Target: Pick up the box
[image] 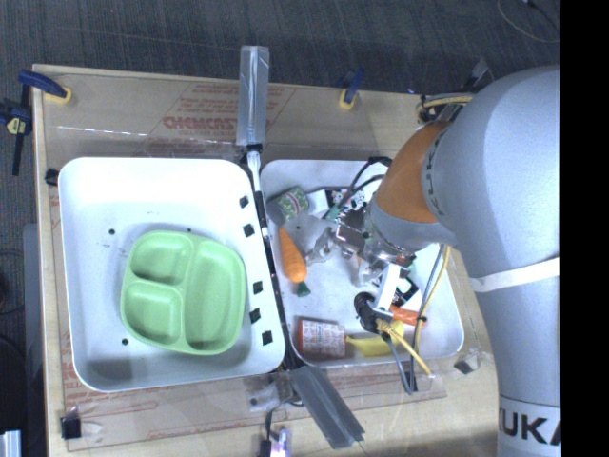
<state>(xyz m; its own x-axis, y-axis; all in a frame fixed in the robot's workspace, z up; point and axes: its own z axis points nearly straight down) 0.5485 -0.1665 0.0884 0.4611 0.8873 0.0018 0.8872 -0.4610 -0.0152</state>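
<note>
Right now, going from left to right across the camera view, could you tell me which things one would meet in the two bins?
Green divided plate → carrot → box → gripper.

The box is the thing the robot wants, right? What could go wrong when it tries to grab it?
1. The box lies low in the right bin, close to its front wall, with a yellow thing touching it, so the gripper might pinch the wrong item or bump the wall.
2. The carrot and small can lie near the arm's wrist; it could shove them.
</note>
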